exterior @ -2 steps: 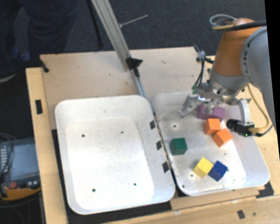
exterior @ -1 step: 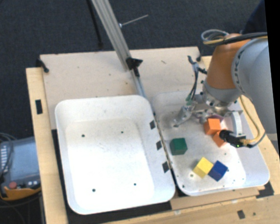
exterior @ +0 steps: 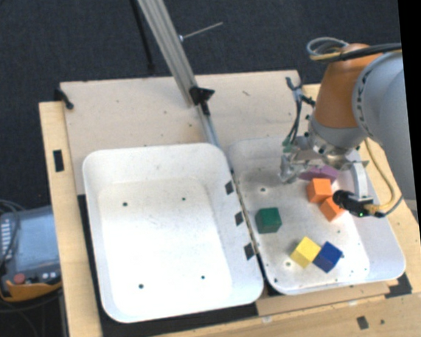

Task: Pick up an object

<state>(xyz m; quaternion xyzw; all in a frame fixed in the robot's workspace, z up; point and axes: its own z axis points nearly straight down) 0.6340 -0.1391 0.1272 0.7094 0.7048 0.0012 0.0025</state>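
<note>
Hovering in the right bin (exterior: 382, 258), the hand (exterior: 297, 167) sits beside the orange block (exterior: 320, 189); grip state unclear.

Even overhead light, fairly bright. Left bin (exterior: 164, 228) washed near-white, mild glare. Shadows short, soft. Dark floor (exterior: 72, 36) grainy. Whole picture slightly soft, low resolution.

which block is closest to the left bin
The green block: it sits alone nearest the divider, while the yellow, blue and orange blocks lie further right.
</note>
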